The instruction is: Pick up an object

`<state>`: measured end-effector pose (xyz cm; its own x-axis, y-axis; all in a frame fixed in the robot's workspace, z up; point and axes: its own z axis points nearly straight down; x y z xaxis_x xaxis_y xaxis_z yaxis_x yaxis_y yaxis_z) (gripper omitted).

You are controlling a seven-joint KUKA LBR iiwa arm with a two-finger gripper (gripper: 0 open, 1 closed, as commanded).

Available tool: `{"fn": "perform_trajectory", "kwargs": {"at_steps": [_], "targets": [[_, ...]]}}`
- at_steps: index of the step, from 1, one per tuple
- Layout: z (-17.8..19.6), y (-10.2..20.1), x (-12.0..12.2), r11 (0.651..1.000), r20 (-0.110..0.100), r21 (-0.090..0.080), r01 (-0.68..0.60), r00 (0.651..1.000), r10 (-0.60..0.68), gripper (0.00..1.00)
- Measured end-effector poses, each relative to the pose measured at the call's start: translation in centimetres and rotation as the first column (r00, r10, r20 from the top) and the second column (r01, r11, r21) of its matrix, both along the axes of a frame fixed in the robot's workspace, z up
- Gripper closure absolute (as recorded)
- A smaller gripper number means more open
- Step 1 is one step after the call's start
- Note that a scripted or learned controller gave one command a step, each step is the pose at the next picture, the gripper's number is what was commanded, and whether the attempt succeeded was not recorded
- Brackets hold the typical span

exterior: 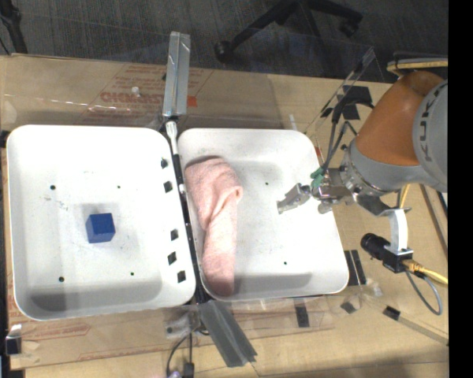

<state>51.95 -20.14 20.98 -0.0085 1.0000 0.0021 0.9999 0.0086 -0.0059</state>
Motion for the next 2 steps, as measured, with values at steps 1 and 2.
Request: {"fn": "perform_trajectory", "kwargs": {"at_steps": [1, 2], "targets": [[-11.8, -0.8, 3.9, 0.995, 0.004, -0.002, -0.099, 0.995, 0.099, 0.00], [-11.7, -0.9, 5.4, 0.989, 0.006, -0.002, -0.149, 0.989, 0.149, 0.00]]}}
